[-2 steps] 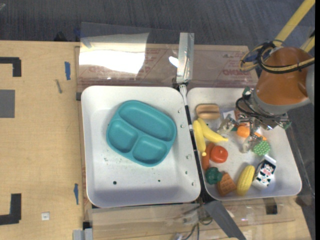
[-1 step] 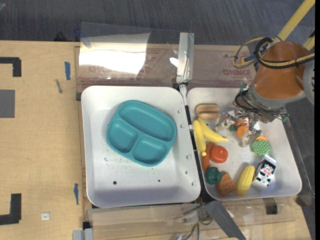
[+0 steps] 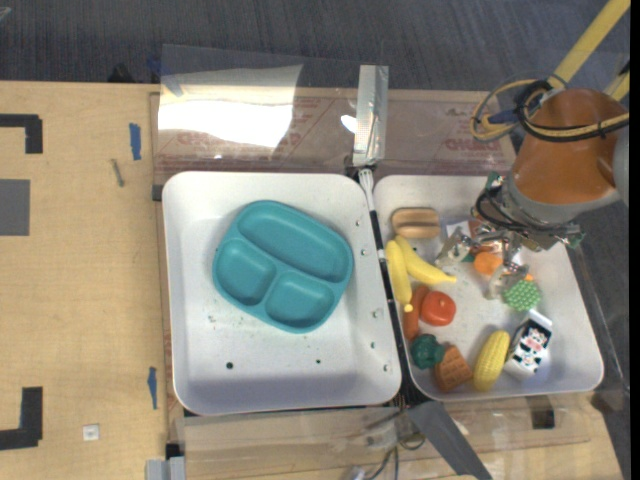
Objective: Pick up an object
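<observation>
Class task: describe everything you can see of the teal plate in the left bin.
The teal plate is a rounded, oblong dish that looks like smooth plastic, divided by raised ridges into three compartments: one long section along its upper side and two smaller ones below. It lies flat and right side up, turned at a slant, near the middle of the left bin. It rests on the bin's white floor, apart from the walls. Nothing lies in it or touches it.

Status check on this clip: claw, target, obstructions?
Claw low in right bin, over small orange piece; grip unconfirmed. Green toy and banana close by. Teal plate in left bin.
</observation>
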Tool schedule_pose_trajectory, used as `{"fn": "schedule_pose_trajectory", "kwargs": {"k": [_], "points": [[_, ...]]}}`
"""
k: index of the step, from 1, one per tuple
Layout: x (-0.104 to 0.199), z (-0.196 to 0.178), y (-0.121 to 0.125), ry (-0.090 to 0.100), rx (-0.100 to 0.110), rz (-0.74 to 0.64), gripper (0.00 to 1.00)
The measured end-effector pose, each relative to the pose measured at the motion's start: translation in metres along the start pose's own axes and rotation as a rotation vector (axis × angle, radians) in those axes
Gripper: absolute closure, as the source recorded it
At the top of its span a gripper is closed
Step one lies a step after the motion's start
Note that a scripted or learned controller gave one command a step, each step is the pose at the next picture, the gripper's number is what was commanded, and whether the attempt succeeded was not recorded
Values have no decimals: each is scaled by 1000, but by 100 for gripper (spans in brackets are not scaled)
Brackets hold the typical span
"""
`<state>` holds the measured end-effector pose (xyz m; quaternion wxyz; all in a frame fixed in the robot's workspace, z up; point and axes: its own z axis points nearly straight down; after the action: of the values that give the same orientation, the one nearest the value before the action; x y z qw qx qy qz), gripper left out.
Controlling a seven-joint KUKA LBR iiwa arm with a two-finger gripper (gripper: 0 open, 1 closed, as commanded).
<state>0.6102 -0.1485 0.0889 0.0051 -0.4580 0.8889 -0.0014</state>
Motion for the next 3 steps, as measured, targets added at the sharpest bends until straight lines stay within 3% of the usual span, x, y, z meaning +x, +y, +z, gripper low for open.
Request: {"fn": "schedule_pose_trajectory", "kwargs": {"k": [1,2,3], "points": [[4,0,2,0,1,-38,0],[0,-14,1,-9,8,-36,100],[58,-140,-26,2,9,-217,100]]}}
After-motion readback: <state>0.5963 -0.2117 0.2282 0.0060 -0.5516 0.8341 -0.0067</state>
